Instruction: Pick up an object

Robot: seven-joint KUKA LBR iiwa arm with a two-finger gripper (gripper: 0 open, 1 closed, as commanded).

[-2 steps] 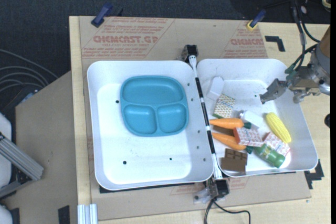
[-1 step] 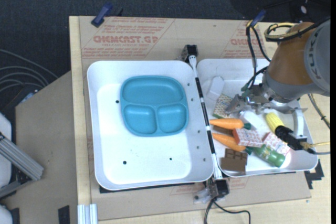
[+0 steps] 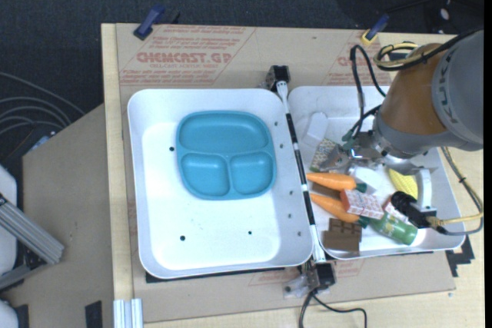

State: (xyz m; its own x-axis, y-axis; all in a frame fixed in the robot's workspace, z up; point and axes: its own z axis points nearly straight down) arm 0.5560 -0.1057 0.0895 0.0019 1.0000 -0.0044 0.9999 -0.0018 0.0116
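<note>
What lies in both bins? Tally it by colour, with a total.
Blue plate: 1
Orange carrots: 2
Yellow piece: 1
Green bottle: 1
Brown block: 1
Red-and-white packet: 1
Total: 7 clearly told apart

Camera: single fixed view, overhead, slanted.
Looks down on bench [image 3: 192, 50] from moderate height; both white bins [image 3: 154, 165] framed side by side; arm [image 3: 430, 104] enters at right.
</note>
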